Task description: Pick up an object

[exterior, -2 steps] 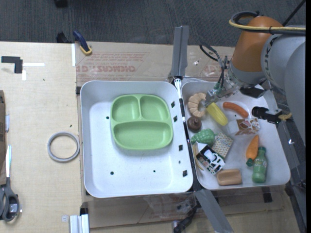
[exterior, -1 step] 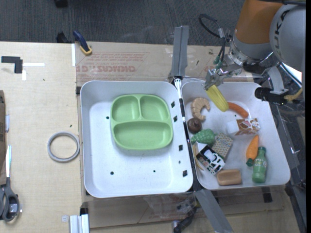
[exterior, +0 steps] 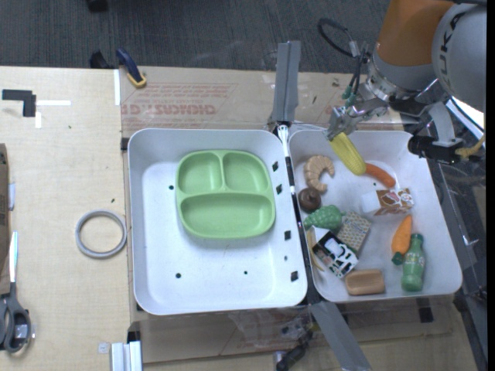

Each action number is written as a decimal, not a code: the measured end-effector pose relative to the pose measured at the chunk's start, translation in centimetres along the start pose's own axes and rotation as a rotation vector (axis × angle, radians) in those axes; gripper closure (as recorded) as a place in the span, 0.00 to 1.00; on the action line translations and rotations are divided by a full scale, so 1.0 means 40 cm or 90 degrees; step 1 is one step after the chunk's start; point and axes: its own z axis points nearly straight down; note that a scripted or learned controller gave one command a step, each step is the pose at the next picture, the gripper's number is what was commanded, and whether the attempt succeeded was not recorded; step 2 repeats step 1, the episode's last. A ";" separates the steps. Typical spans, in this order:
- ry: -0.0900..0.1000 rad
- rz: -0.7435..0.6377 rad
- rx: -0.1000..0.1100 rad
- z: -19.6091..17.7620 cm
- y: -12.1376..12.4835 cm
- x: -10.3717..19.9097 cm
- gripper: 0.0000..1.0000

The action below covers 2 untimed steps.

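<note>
camera view: grey arm [exterior: 456, 29] with orange band reaching in from the upper right, wrist bent down over the far edge of the right bin [exterior: 445, 230]. gripper [exterior: 346, 124] hanging low at that bin's far left corner, fingers closed on the upper end of a yellow corn cob [exterior: 348, 153]. cob tilted, upper end pinched between the fingers, lower end pointing toward the bin's middle, just beside an orange carrot [exterior: 379, 173]. nearer than the cob in the same bin: croissant [exterior: 317, 170], brown ball [exterior: 309, 199], green leafy piece [exterior: 323, 217], small printed carton [exterior: 393, 201], second carrot [exterior: 401, 236], green bottle [exterior: 414, 263], tan block [exterior: 364, 282]. left of that bin, left bin [exterior: 147, 230] holding a green divided plate [exterior: 225, 193]. far left of both bins, a tape ring [exterior: 100, 233] on the bench [exterior: 54, 176].
</note>
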 end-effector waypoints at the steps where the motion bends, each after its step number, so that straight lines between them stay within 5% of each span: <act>1: 0.001 -0.082 -0.001 -0.151 0.005 0.018 1.00; 2: 0.001 -0.082 -0.001 -0.151 0.005 0.018 1.00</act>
